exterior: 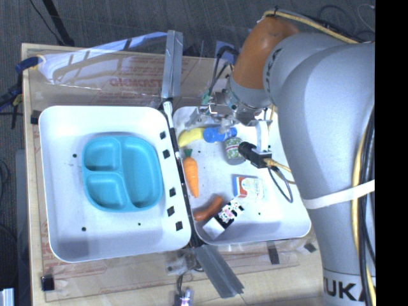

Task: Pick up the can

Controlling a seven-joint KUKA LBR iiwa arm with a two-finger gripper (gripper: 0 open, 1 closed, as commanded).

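- Table [38, 260]: wooden top carrying two shallow white bins side by side, touching along a central divider.
- Left bin [57, 234]: holds one blue sectioned tray [121, 172], three compartments, lying flat near the bin's middle.
- Right bin [287, 218]: holds the loose items listed below; the arm [319, 107] overhangs its far and right portions.
- Can [233, 150]: small, greenish label, in the right bin's far half, just beside a blue object [215, 134] and just left of a black fitting on the arm.
- Banana [190, 136]: yellow, at the far left of the right bin, touching the blue object.
- Carrot [190, 176]: orange, lying along the divider, near side of the banana.
- Sausage [208, 209]: reddish-brown, towards the near left corner.
- Black-and-white carton [229, 214]: cow-patterned, just beside the sausage.
- Red-and-white packet [248, 187]: flat, between can and near wall.
- Jaws [220, 111]: at the wrist below the orange band, over the bin's far edge, above the can; whether open or closed, cannot tell.
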